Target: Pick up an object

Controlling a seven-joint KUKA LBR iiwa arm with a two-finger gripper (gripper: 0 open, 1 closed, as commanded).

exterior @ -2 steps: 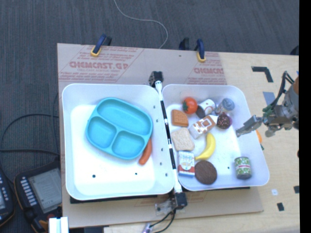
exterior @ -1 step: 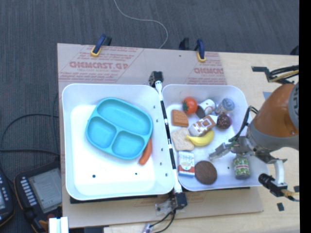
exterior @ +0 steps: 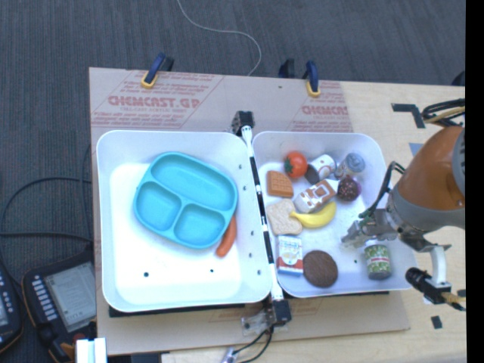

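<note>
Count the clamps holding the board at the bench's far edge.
3. A blue and orange clamp sits at the far left, a blue and orange clamp at the far right, and a dark clamp just left of that one. Others may be hidden.

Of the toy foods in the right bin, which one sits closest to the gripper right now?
The small green-labelled jar, at the bin's lower right, just below the gripper. The banana and the brown cookie lie farther to the camera's left.

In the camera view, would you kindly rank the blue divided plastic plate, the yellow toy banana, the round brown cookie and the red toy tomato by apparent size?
1. Blue divided plastic plate
2. Yellow toy banana and round brown cookie: too alike to rank
3. Red toy tomato
</note>
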